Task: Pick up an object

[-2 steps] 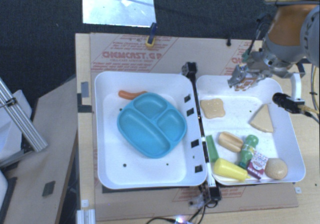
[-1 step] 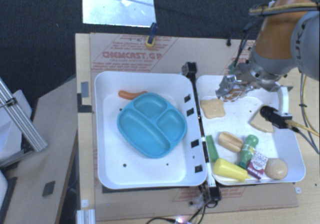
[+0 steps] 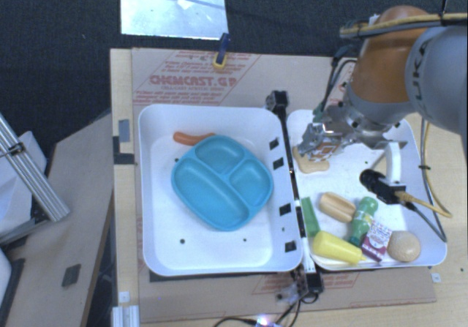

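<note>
Gripper [image 3: 319, 141] low in the right bin [image 3: 419, 144], finger state hard to tell, just above a tan flat piece [image 3: 313, 164], blue divided plate [image 3: 221, 181] in the left bin [image 3: 157, 194].

My end effector [image 3: 319, 144] hangs over the right bin [image 3: 428, 245], above a cracker [image 3: 313, 163] at its ten o'clock corner. At the left bin's [image 3: 157, 194] centre lies a divided plate [image 3: 221, 181], a sausage [image 3: 191, 137] at its eleven o'clock.

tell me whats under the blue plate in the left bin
An orange carrot-like piece pokes out from behind the blue plate's upper left edge; its other end is hidden. Anything else beneath the plate is covered.
</note>
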Robot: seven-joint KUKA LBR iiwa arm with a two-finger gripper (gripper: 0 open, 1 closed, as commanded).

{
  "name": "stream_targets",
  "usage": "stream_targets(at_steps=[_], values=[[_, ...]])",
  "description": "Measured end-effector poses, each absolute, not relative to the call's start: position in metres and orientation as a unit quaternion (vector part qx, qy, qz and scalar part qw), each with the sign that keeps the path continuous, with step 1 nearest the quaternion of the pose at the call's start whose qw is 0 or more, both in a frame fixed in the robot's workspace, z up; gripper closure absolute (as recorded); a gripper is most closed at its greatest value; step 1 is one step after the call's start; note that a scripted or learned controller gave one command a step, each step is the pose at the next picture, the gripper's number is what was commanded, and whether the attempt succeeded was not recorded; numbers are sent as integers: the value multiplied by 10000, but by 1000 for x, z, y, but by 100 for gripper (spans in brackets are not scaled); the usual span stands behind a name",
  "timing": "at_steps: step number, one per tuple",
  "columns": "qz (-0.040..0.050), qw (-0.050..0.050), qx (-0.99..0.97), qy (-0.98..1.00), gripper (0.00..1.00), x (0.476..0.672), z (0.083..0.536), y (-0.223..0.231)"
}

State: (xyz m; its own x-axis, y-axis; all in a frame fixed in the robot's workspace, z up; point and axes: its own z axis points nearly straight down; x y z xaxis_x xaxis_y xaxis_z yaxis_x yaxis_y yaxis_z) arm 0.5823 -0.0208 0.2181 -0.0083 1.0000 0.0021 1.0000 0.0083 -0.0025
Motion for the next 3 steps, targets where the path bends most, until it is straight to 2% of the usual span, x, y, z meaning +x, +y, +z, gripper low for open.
stream_targets(at_steps=[1,2,3], values=[[-8,10,-7040,-7102,100,562,234,16],[7,7,-7068,-7074,100,567,220,11],[-8,-4,-7068,-7074,100,561,230,6]])
